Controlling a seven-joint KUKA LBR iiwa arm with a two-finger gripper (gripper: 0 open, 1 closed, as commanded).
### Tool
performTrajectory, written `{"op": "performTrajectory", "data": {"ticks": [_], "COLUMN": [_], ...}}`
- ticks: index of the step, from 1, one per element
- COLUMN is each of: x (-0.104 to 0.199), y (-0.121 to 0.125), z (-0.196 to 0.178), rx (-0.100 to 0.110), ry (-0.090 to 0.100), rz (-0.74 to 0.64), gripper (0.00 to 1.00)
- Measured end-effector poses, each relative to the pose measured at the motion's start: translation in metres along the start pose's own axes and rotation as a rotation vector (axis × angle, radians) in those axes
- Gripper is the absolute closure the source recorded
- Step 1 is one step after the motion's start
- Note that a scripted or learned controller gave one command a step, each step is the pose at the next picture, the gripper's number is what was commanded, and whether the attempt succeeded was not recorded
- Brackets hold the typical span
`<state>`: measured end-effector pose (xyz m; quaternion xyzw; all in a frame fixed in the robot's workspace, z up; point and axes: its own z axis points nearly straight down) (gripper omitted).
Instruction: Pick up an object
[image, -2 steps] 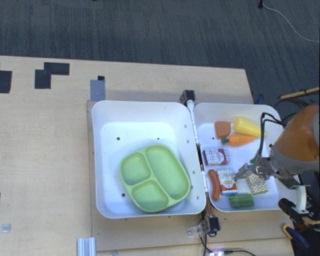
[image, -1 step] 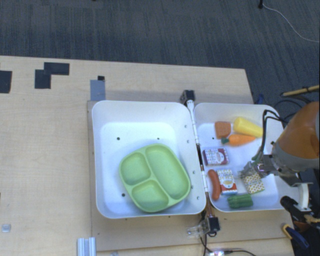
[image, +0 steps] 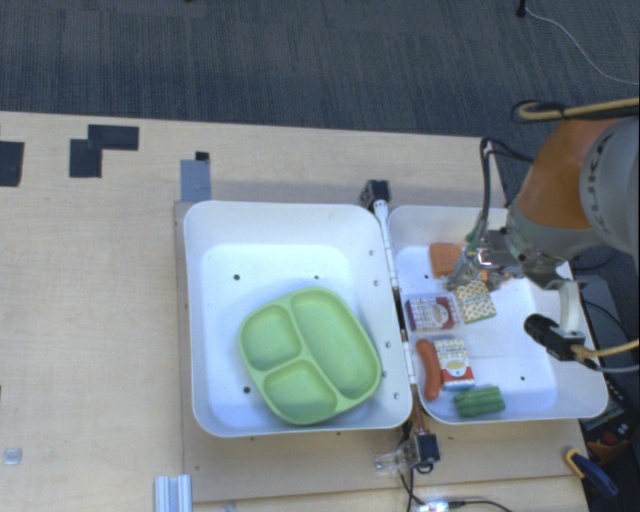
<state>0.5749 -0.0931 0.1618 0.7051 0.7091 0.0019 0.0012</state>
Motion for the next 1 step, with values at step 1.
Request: {"op": "performTrajectory", "data": {"ticks": [1], "x": [0.0667], "y": [-0.0459], "z": [-0.0555], "rx": [0.002], "ry": [0.001], "rz": [-0.001], "gripper": [1.0]}}
